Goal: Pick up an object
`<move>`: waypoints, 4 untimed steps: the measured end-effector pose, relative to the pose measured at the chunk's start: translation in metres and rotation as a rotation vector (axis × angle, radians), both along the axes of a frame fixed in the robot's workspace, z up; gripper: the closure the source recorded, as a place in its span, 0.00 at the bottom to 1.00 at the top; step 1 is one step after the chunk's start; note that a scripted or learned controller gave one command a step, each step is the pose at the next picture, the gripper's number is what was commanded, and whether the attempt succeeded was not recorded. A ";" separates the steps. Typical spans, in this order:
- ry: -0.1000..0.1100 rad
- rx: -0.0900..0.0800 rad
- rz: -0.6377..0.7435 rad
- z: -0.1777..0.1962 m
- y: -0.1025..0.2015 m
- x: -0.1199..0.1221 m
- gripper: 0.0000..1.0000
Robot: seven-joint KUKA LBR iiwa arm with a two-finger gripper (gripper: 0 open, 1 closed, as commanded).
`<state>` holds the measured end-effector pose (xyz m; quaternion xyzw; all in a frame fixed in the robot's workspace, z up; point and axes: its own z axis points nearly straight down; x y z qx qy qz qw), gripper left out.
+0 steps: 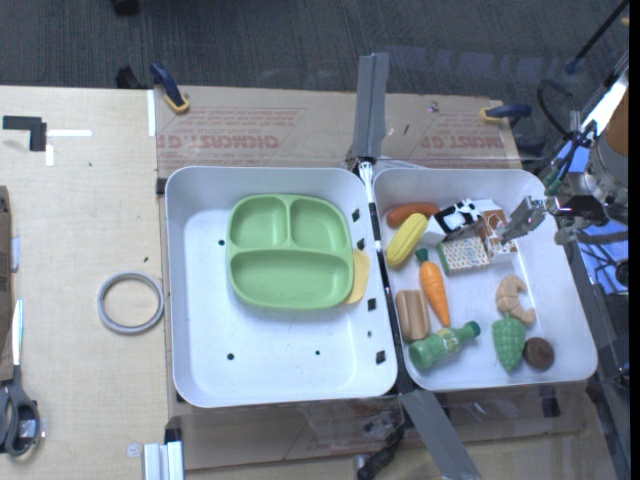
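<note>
Two white bins: left [190, 298] and right [560, 298]. Left bin: one green divided plate [290, 253]. Right bin: one corn cob [406, 238], one carrot [434, 293], one hot dog [411, 314], one red sausage [411, 211], one green bottle [442, 345], one small box [465, 253]. Table: one tape ring [131, 301], one pair of scissors [17, 408].

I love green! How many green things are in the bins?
3: green plate in the left bin; green bottle and green bumpy toy in the right bin.
</note>
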<state>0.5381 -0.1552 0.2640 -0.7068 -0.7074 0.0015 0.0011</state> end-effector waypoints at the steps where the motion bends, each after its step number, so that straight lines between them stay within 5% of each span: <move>1: 0.000 0.001 0.104 -0.001 0.072 -0.010 0.00; 2: 0.001 0.001 0.173 -0.074 0.122 -0.042 0.00; 3: -0.002 0.001 0.297 -0.074 0.092 0.001 0.00; 4: -0.001 0.003 0.654 -0.157 0.057 0.009 0.00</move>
